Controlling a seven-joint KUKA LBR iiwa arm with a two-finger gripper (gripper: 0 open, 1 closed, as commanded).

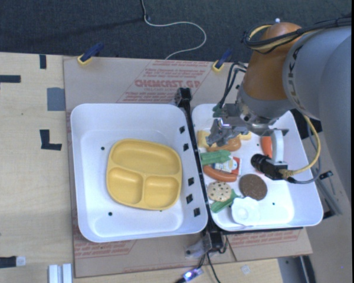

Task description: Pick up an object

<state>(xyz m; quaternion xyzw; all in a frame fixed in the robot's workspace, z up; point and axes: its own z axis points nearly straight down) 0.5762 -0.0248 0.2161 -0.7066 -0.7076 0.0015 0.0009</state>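
My gripper (222, 133) hangs low over the back left part of the right bin (301, 208), its dark fingers pointing down at a yellow-orange toy food piece (237, 138). Whether anything sits between the fingers is hidden by the wrist. Just in front of it lie a green piece (215, 157), a hot dog (222, 170), a chocolate-chip cookie (219, 190), a brown patty (253, 186) and a white round lid (242, 212). An orange carrot-like piece (266, 146) lies to the right of the gripper.
The left bin (85, 158) holds a yellow divided plate (144, 173). A black divider rail (191, 152) runs between the bins. The arm's grey body and orange band (271, 58) cover the right bin's back right. A black cable fitting (265, 165) hangs near the carrot.
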